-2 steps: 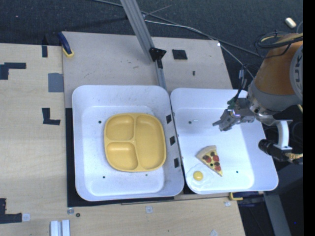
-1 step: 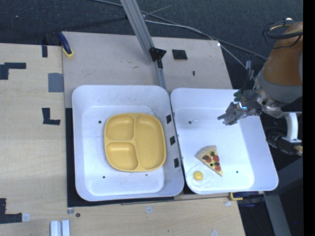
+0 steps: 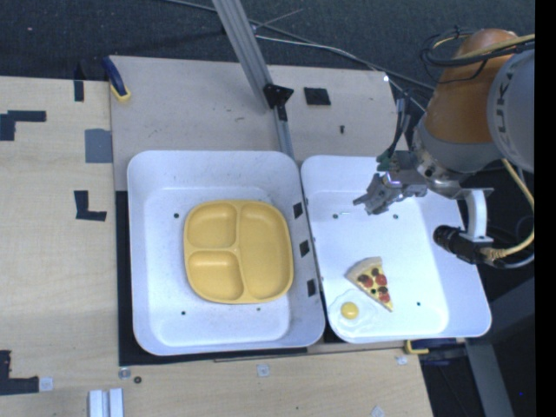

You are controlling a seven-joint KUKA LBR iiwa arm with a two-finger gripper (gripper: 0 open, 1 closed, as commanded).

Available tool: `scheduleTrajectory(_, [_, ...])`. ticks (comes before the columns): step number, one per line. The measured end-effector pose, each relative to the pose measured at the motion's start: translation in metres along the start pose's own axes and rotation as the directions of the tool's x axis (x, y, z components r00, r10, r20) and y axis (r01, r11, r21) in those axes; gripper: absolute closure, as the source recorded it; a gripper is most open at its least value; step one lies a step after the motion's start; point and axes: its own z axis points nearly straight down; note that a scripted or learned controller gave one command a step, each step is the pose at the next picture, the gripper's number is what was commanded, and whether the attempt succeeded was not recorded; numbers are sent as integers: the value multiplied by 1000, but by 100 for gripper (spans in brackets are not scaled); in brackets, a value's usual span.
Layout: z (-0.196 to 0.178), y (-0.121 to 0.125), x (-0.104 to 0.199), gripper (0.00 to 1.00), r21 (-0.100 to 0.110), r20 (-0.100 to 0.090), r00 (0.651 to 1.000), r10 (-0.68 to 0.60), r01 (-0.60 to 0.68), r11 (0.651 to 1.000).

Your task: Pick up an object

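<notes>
The claw (image 3: pixel 375 200) is hanging over the upper part of the right bin (image 3: pixel 452 320), its dark fingers pointing down and to the left, and nothing is showing between them; whether they are spread or pressed together I cannot tell at this size. It is hovering apart from the toys, with bare white bin floor lying under and around it. A toy pizza slice (image 3: pixel 372 281), tan crust with red dots, is lying near the lower middle of that same bin, well below the claw, and a small round yellow piece (image 3: pixel 349 311) is sitting just beside it toward the lower left corner, close to the bin's rim. The stretch between claw and slice is lying open. In the left bin (image 3: pixel 148 320) a yellow divided plate (image 3: pixel 237 251) with three compartments is resting near the centre, with free floor all around it. A grey slanted pole (image 3: pixel 245 37) is running down from the top to the gap between the bins, and black tape marks (image 3: pixel 87 205) are showing on the wooden table (image 3: pixel 52 276) at the left.
</notes>
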Motion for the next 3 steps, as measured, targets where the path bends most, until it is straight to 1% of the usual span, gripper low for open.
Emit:
scheduleTrajectory(1, [2,-2,57,100,0,-1,1000,-1,1,1000])
scheduleTrajectory(2, [17,13,107,100,1,1,1000,0,0,1000])
scheduleTrajectory(3, [19,25,151,100,0,0,1000,0,0,1000])
